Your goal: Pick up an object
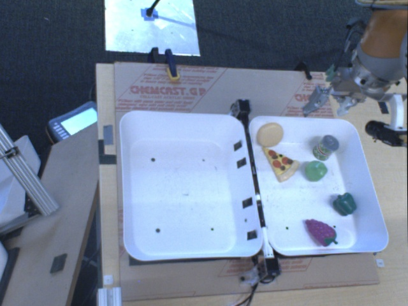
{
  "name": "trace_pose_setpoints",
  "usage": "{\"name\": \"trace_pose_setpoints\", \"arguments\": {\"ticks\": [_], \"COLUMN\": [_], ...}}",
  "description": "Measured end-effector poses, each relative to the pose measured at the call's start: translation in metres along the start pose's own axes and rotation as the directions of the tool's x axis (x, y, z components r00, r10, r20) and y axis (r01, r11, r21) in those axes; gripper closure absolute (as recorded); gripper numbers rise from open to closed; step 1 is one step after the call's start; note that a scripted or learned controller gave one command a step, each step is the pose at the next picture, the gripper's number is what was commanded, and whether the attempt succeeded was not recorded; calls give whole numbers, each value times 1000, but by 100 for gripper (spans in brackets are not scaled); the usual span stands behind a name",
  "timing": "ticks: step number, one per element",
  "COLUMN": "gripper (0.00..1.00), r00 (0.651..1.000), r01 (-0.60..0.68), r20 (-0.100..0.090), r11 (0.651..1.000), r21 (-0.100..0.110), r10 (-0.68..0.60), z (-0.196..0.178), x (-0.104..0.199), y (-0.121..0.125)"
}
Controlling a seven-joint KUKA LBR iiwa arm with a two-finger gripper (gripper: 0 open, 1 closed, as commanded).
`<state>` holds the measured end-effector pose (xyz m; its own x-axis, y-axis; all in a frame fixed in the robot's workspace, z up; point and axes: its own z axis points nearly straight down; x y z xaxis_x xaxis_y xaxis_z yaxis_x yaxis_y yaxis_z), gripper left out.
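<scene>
Camera view from above the worktop (191, 81) gives me two white bins side by side. I see the left bin (185, 123) with its white floor showing. I count six things in the right bin (363, 171). A round tan bun (270, 133) lies in its far left corner, and a pizza slice (280, 162) lies just in front of it, close but apart. A small tin (325, 147) sits toward the far right, with a green ball (315, 170) just beside it on the near side. A green pepper (344, 203) rests near the right wall, and purple grapes (320, 231) lie near the front wall. None of them is lifted; all rest on the bin floor.

I see the arm (382, 37) at the upper right, its jaws (328, 101) hanging over the far right rim of the right bin, above the cardboard. The two fingers stand spread apart with nothing between them, well clear of the tin.
</scene>
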<state>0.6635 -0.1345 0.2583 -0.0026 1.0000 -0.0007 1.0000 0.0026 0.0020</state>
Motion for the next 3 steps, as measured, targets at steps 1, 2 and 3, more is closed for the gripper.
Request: {"name": "trace_pose_setpoints", "arguments": {"ticks": [1,2,3], "gripper": [0,0,0], "r00": [1000,1000,1000], "r01": [-8,2,1], "r20": [-6,-2,5], "r11": [1000,1000,1000], "r21": [19,2,-11], "r10": [8,-2,-1], "z": [99,95,-3], "x": [-4,19,-19], "y": [-186,-176,-137]}}
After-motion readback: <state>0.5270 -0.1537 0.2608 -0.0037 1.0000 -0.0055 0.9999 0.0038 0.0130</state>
